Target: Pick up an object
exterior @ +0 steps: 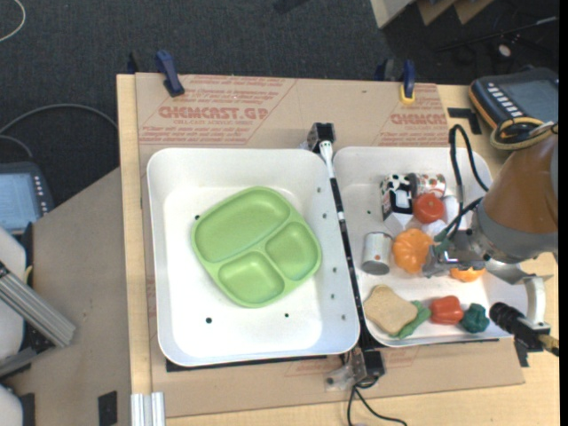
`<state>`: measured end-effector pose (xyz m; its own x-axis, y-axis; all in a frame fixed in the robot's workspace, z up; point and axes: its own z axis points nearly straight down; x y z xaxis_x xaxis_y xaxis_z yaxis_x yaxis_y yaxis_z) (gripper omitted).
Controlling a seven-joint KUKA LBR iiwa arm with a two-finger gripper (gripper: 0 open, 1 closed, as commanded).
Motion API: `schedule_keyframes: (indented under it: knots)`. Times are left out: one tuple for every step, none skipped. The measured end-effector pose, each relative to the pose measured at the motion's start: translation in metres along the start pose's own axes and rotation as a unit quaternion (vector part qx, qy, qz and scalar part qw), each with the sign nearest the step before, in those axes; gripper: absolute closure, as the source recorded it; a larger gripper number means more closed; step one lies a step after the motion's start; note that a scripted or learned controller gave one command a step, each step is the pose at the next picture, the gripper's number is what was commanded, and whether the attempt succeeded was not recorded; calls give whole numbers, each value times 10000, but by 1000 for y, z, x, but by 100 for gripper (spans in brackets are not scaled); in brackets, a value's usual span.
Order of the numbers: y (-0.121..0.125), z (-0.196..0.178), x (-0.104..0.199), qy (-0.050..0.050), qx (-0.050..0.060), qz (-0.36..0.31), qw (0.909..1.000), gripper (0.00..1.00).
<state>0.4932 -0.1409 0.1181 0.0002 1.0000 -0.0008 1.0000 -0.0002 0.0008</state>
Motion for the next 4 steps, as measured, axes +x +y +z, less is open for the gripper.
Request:
schedule_keyframes:
  knots:
    - [0,-10,0,-7,-9,1,10000,100]
    - [0,-20,0,-14,-18,1,10000,100]
    - [1,-29,0,-22,-28,1,10000,100]
    - [1,-39,-1,-31,-38,-1,10000,100]
